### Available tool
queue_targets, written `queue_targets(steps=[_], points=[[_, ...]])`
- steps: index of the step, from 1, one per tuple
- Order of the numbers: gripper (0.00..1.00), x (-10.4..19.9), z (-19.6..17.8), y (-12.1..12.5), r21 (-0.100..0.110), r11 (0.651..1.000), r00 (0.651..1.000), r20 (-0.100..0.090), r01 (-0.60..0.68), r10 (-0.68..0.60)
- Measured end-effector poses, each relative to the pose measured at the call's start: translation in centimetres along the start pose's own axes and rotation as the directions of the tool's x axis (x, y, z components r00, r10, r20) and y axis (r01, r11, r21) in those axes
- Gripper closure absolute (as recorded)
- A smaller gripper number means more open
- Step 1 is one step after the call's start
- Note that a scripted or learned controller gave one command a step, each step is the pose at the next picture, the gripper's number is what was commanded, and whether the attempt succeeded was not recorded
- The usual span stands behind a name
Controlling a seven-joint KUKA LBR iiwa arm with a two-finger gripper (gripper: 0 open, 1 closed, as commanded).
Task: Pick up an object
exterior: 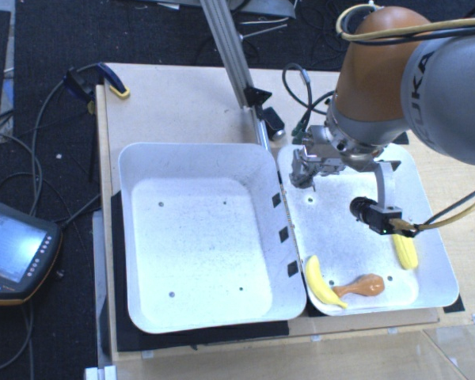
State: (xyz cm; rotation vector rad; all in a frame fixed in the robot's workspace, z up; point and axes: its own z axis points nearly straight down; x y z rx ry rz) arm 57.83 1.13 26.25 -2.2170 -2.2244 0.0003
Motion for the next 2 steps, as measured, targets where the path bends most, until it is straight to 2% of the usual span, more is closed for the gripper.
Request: queue_targets(steps=[1, 2], points=[[1.0, 3.5, 1.9, -2.6, 0.001, 1.0, 1.0, 0.0, 0.0, 0.0], [1.0, 7.2, 1.5, -5.6, 0.0, 1.0, 1.0, 0.0, 0.0, 0.0]])
